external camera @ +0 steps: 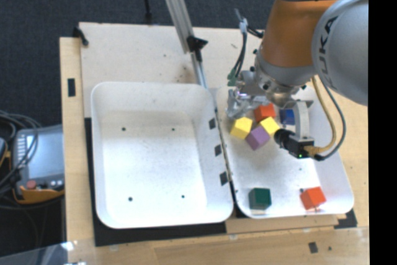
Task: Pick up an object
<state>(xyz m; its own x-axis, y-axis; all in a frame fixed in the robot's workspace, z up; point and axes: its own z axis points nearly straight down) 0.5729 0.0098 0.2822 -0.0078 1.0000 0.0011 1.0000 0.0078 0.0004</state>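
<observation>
The right bin (335,186) holds several small blocks. Two yellow blocks (241,128) (270,126), a purple block (257,138), an orange block (265,112) and a blue block (286,115) cluster near its back left. A green block (260,198) and another orange block (312,197) lie near the front edge. My gripper (239,103) hangs low over the cluster, just behind the left yellow block, below the orange wrist band (291,15). The wrist hides most of it.
The left bin (155,152) lies beside the right one, sharing a middle rim. A slanted metal rail (177,6) rises behind the bins. A black cable with a green light (299,147) hangs from the wrist over the right bin.
</observation>
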